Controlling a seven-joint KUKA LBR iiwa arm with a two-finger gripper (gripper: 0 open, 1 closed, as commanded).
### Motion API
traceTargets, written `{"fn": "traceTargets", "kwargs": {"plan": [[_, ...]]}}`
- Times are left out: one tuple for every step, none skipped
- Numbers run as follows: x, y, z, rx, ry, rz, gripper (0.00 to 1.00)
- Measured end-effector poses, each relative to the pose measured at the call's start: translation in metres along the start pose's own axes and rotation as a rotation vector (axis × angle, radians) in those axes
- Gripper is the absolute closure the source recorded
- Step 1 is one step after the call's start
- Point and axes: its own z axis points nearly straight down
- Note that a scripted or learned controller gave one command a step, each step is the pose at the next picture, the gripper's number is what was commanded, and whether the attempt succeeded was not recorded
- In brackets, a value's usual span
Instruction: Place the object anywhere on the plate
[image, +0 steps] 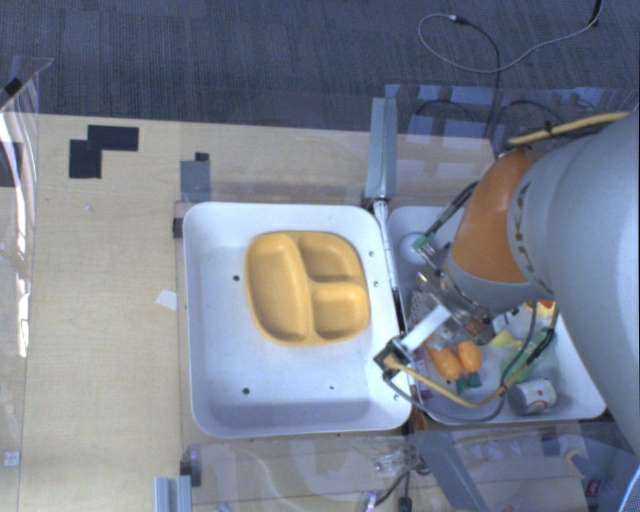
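Note:
A yellow plate with three compartments lies in the middle of the left white bin. My gripper hangs low over the right bin, just right of the wall between the two bins. Two small orange pieces lie right under it among other items. Whether either piece is held cannot be made out. The arm's orange band and grey body hide most of the right bin.
A small round grey and white object sits near the right bin's front edge, with a yellow-green item beside the gripper. A yellow cable loops below the gripper. The wooden bench stretches to the left.

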Motion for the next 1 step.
{"fn": "traceTargets", "kwargs": {"plan": [[-0.0068,-0.0066,0.0004,0.000,0.001,0.102,1.00]]}}
